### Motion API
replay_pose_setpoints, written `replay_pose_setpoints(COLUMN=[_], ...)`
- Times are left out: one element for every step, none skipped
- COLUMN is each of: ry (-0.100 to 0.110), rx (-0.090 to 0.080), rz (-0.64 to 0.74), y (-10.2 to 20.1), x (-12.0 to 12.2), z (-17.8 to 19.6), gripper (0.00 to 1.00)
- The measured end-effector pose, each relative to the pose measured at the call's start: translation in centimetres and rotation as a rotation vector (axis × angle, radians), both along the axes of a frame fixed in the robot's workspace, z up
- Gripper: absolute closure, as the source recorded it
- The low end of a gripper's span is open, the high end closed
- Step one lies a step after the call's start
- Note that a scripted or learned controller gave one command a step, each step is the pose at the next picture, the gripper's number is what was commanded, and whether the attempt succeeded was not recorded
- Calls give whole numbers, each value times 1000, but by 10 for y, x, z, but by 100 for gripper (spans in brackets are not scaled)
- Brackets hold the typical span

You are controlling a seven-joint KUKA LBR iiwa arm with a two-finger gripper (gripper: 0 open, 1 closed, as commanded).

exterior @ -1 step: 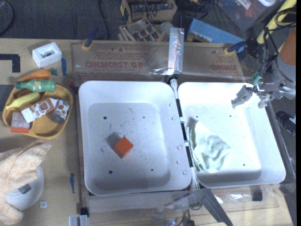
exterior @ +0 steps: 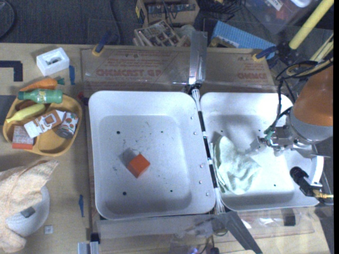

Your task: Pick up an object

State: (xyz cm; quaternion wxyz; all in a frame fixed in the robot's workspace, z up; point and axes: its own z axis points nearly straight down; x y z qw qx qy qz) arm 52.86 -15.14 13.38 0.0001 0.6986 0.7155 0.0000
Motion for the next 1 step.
replay_pose_setpoints(ry=[0], rx=[0], rz=[0], y=[0], x=[0], z=[0], gripper=[0])
